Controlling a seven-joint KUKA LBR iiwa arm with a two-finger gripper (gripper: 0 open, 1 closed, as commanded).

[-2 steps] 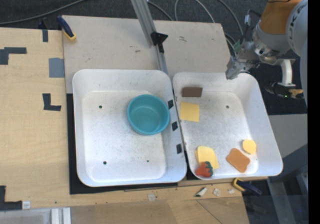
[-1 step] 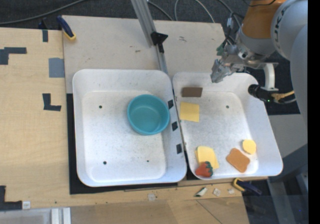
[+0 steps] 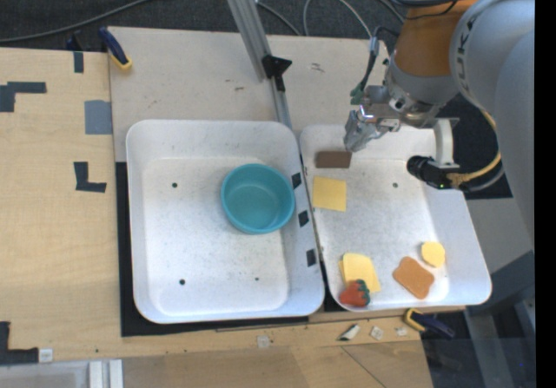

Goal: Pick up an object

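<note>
My gripper [image 3: 359, 136] hangs over the far left corner of the right bin [image 3: 452, 230]. Just below and left of it a small brown block [image 3: 333, 160] lies flat on the bin floor, apart from the gripper. A flat yellow square [image 3: 329, 194] sits a little nearer the front. Along the front of this bin lie a yellow piece [image 3: 359, 269], a red strawberry-like item [image 3: 354, 294], an orange toast-shaped piece [image 3: 413, 277] and a small yellow round piece [image 3: 433, 253].
The left bin [image 3: 165, 230] holds a blue bowl [image 3: 256, 197] near its right side. A slanted metal pole [image 3: 248, 13] rises behind the bins. Black cables [image 3: 456, 176] hang by the arm on the right. A yellow-handled clamp [image 3: 115, 49] sits at the bench's far left.
</note>
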